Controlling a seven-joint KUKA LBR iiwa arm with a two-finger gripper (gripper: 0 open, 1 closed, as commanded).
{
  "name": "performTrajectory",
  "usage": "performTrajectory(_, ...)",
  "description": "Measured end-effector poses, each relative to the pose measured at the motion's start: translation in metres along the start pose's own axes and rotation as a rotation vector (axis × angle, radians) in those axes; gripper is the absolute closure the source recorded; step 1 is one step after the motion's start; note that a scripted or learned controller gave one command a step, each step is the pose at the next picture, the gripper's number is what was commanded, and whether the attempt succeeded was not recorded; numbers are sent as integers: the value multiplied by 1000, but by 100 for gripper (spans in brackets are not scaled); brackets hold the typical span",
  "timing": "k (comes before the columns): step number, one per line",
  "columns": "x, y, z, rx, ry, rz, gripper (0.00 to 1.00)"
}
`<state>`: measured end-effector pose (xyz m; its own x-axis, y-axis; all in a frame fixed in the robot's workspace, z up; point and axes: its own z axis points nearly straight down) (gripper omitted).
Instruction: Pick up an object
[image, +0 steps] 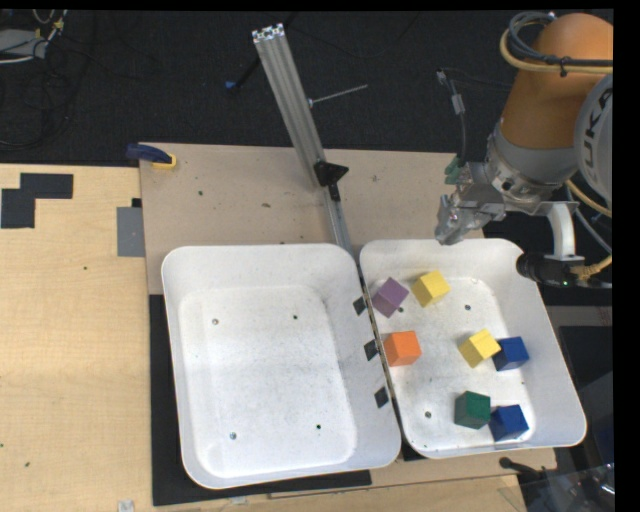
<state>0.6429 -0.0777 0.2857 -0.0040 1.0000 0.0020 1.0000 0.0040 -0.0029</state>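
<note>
Gripper (458, 222) is hanging over the far rim of the right bin (560, 400), up off the floor of it. Can't tell from this angle whether it's released or clenched; nothing is showing in it.

All candidate objects are sitting in the right bin, so every target is lying toward the near side of the gripper, and mostly a bit left of it or straight below it in the view.

- yellow cube (431, 288): closest one, just near and slightly left of the gripper
- purple cube (390, 296): just left of that yellow one, close to the bin's left wall
- orange cube (403, 348): further toward the near side, also by the left wall
- second yellow cube (479, 347): mid-bin, touching or nearly touching a blue cube (512, 353) on its right
- green cube (472, 409) and second blue cube (508, 421): near edge, side by side, farthest from the gripper

Count: seven cubes, made up of two yellow, two blue, one purple, one orange, one green. All roughly equal-sided, so there's no long axis to align to.

Left bin (200, 300) is holding no blocks.

My read: the far yellow cube is looking like the shortest move, a short shift toward the near side plus a descent. It's also standing apart from its neighbours, unlike the paired ones.
</note>
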Motion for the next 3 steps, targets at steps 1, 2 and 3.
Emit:
performTrajectory(1, 48, 10, 4, -1, -1, 0, 100)
performTrajectory(2, 89, 16, 14, 1, -1, 2, 100)
performTrajectory(3, 141, 17, 17, 0, -1, 0, 100)
